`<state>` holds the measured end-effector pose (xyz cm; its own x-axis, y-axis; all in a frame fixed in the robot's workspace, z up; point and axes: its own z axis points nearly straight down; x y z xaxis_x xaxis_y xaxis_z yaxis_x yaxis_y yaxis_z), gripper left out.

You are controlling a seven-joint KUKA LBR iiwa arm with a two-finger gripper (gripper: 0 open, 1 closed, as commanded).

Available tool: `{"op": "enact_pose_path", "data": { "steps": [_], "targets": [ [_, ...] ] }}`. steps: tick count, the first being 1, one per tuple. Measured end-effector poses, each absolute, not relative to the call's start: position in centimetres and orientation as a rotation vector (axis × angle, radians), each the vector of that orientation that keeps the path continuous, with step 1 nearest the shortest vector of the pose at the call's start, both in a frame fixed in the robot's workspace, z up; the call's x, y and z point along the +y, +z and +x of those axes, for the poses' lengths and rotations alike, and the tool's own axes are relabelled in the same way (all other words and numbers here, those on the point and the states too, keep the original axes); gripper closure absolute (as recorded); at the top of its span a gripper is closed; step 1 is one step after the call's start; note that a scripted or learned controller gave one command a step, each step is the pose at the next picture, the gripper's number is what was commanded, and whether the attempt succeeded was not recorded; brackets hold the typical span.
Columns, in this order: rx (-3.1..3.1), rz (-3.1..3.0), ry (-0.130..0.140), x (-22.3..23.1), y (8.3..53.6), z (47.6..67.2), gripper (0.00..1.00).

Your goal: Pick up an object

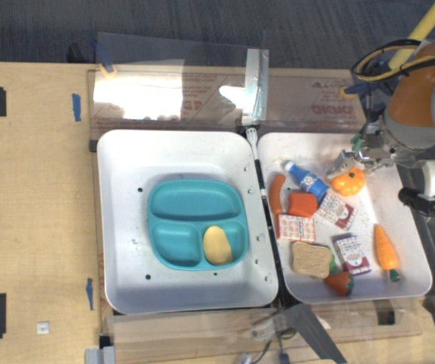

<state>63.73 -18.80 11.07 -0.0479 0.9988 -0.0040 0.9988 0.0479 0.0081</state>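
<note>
My gripper point(363, 158) hangs over the far right part of the right bin point(414, 279), at the end of the grey arm with the orange band point(414, 105). A small orange fruit point(348, 182) lies just below and in front of it, so close that I cannot say whether they touch. Left of the fruit lies a blue and white bottle point(307, 178). A red-orange block point(301, 204) and a reddish sausage point(277, 192) sit further left. A carrot point(385, 249) lies near the right wall.
The right bin also holds a bread slice point(311, 258), a red fruit point(339, 282) and several printed packets point(351, 252). In the left bin point(118, 203) sits a teal divided tray point(194, 203) with a yellow potato-like item point(217, 245) in one compartment. A clear panel point(171, 89) stands behind.
</note>
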Motion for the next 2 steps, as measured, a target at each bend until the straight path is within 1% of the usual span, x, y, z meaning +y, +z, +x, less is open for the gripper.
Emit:
{"op": "enact_pose_path", "data": {
  "steps": [1,2],
  "targets": [
    [2.5,1.901,-0.008,-16.0,9.6,66.4,1.0],
    [2.479,1.915,0.013,-7.2,19.1,67.0,1.0]
  ]
}}
